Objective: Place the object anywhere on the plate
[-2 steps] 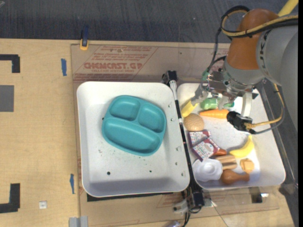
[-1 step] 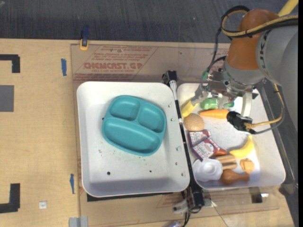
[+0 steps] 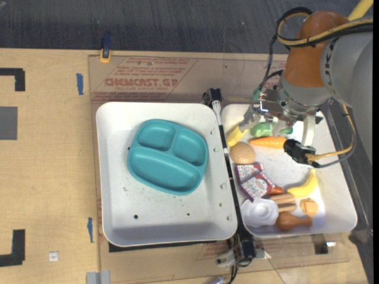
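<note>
A teal plate (image 3: 167, 155) with three compartments lies in the left bin (image 3: 115, 212). The right bin (image 3: 340, 209) holds the objects: an orange carrot (image 3: 269, 142), a brown bread roll (image 3: 242, 153), a yellow piece (image 3: 234, 136), a green item (image 3: 265, 127), a pink and white packet (image 3: 254, 181), a banana (image 3: 303, 187), a white cup (image 3: 259, 212) and a drumstick (image 3: 288, 220). My gripper (image 3: 273, 120) hangs over the far end of the right bin, just above the carrot and the green item. Its wrist hides the fingertips.
A black divider strip (image 3: 224, 152) runs between the two bins. A small orange block (image 3: 308, 206) and a tan stick (image 3: 283, 199) lie near the banana. Cables (image 3: 331, 152) loop from the wrist over the right bin. A cardboard sheet (image 3: 53, 158) covers the bench on the left.
</note>
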`<state>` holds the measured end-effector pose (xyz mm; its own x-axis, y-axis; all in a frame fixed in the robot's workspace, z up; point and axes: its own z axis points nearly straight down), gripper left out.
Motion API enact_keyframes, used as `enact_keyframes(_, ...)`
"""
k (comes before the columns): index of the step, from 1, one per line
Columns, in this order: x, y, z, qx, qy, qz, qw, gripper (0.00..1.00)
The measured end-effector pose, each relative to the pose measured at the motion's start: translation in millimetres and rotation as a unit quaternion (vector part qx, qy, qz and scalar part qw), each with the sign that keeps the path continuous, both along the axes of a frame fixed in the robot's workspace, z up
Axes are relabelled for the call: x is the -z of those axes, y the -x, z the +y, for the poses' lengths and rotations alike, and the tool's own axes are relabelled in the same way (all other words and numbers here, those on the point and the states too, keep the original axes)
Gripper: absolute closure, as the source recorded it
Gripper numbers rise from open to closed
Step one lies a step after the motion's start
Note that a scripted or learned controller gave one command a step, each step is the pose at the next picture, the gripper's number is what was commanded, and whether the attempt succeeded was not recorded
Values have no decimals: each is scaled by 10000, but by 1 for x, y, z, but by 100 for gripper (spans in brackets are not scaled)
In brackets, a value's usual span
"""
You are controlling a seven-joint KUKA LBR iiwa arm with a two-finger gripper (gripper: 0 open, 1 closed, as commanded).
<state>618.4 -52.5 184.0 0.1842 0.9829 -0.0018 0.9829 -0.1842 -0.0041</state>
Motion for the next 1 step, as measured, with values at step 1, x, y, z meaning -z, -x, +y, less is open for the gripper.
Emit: enact_keyframes(1, 0, 0, 0, 0, 0, 0, 10000, 0)
